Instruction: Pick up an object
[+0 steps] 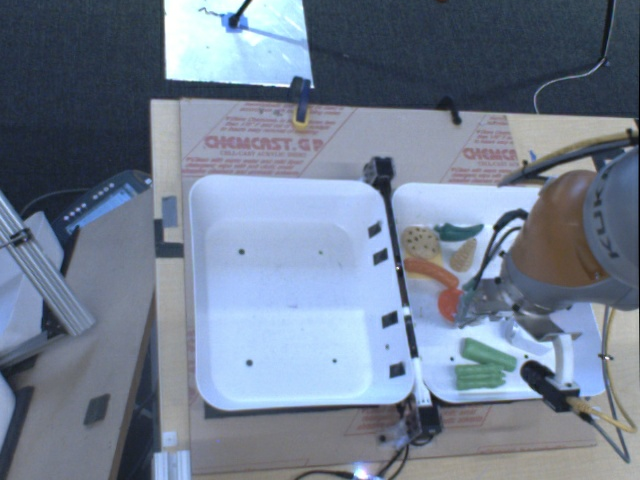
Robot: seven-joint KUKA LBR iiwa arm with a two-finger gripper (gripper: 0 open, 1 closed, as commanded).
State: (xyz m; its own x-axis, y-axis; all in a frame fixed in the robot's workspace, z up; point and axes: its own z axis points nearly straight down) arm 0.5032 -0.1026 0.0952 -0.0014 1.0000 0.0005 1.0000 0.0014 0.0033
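The two green pieces (482, 364) lie apart at the right bin's (440, 393) front edge; lower the gripper (468, 308), state indeterminate, squarely over the red piece (449, 303).

Open room left, crowding right

The left bin (290, 298) offers a wide bare floor. The right bin (430, 203) is crowded: toy food (440, 253) at its far left, two green pieces (482, 363) near, and the arm (570, 243) covering its right side.
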